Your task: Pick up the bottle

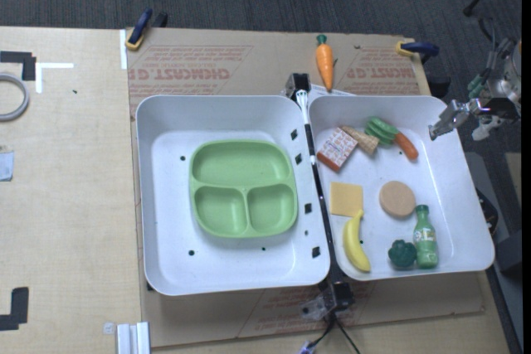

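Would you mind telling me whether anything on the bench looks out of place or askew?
One thing stands out: a toy carrot lies outside both bins, on the cardboard behind the right bin, while the other toy food, including the green bottle, sits inside that bin. The green tray rests squarely in the left bin.

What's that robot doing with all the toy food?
The robot is meant to pick up the green bottle, but it hasn't reached it yet. Its tool hangs at the far right edge of the right bin, with nothing in it. The bottle lies in the near corner of that bin, next to a toy broccoli and close to a banana. The left bin holds a green divided plate. A toy carrot lies outside the bins on the cardboard.
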You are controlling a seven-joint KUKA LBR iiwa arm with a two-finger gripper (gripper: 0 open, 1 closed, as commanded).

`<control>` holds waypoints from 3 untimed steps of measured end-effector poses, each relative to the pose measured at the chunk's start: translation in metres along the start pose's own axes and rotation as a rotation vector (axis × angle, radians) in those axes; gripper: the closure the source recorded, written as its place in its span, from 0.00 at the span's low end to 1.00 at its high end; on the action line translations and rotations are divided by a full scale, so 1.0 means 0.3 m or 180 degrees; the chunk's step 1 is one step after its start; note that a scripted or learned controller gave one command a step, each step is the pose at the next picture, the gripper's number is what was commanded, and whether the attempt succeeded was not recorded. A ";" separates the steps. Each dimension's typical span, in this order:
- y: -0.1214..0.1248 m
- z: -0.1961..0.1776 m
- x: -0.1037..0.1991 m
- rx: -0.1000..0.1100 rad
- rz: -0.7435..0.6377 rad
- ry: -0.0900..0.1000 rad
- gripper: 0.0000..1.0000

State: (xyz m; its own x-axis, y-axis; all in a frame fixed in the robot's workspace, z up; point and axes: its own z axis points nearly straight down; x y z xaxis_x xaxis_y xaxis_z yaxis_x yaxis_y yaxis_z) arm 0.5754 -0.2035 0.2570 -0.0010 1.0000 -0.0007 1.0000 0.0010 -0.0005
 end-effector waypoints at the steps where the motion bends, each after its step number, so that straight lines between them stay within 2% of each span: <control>1: 0.002 -0.032 -0.001 -0.0003 -0.0007 -0.0005 1.00; 2: -0.094 -0.046 0.281 0.0004 0.0001 0.0000 1.00; 3: -0.317 0.217 0.444 0.0005 0.0481 0.0001 1.00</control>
State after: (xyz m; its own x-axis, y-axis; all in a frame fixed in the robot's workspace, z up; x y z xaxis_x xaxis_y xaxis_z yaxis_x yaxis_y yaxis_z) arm 0.4801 -0.0703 0.1917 0.1496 0.9888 -0.0005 0.9888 -0.1496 -0.0020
